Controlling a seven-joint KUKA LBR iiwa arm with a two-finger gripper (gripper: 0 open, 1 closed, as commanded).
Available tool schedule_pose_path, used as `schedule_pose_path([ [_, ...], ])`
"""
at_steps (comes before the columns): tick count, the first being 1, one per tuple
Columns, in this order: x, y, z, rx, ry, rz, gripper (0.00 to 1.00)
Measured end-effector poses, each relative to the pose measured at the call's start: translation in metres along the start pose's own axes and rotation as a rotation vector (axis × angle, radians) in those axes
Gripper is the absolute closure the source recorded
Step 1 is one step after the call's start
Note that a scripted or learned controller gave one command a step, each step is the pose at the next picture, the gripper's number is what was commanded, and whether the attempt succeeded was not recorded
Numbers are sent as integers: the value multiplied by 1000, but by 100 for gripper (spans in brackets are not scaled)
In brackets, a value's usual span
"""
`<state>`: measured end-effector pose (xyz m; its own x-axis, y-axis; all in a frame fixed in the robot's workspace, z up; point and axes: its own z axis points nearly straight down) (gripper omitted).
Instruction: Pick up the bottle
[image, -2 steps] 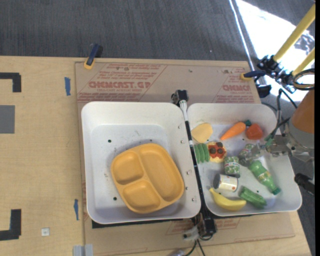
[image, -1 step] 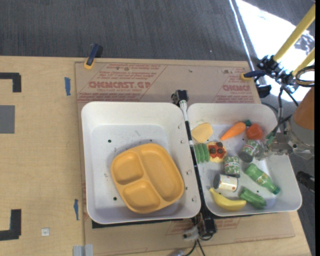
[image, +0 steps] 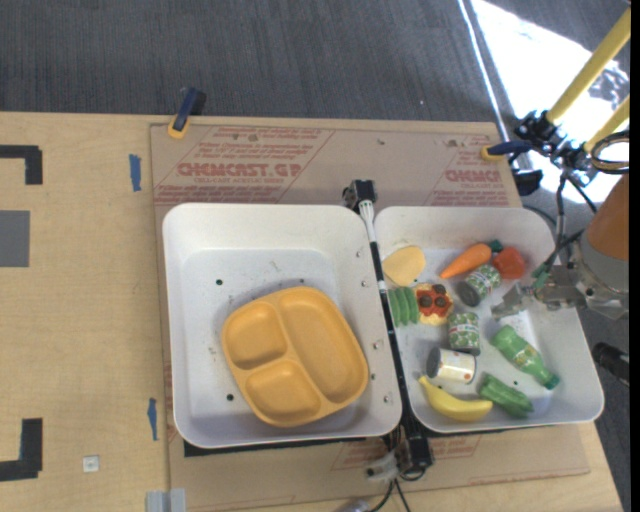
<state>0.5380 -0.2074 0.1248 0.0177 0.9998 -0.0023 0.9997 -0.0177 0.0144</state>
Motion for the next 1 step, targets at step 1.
schedule_pose_path([
  [1,0,1,-10,-3,-1,0,100],
])
